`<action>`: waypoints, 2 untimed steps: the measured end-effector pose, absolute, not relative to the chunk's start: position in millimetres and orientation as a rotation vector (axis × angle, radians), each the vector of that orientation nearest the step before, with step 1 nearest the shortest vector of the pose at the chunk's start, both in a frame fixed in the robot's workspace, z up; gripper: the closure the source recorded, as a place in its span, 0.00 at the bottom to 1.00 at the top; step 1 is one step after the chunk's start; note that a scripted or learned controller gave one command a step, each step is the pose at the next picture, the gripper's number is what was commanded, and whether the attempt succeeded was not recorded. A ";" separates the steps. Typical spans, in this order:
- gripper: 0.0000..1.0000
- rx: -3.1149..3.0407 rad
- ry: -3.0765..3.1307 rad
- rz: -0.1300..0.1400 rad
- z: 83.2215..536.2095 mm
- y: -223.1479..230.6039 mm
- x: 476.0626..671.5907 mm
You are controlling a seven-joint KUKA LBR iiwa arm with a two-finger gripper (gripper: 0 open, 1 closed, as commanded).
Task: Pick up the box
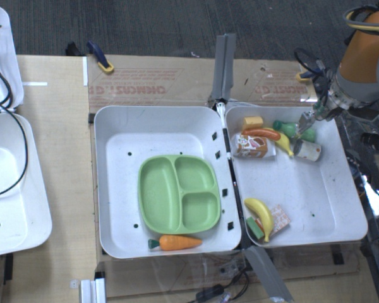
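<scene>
My gripper (307,124) hangs by the right bin's (316,229) far edge. I cannot tell its state. The box (252,146) lies sideways, toward the middle wall.

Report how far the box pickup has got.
Nothing looks done yet: the box lies in the right bin, at its upper left, beside the hot dog. In hand: the gripper sits low at the bin's upper right, over the green item and can, apart from the box. Left: reach the box, grasp, lift.
</scene>
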State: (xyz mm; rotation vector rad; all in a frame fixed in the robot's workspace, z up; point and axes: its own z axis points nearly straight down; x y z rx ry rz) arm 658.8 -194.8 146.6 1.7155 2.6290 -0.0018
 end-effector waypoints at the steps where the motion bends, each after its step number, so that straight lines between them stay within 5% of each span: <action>1: 0.00 1.715 2.629 -0.002 147.0 -194.4 659.1; 2: 0.00 1.715 2.629 -0.002 147.0 -194.4 659.1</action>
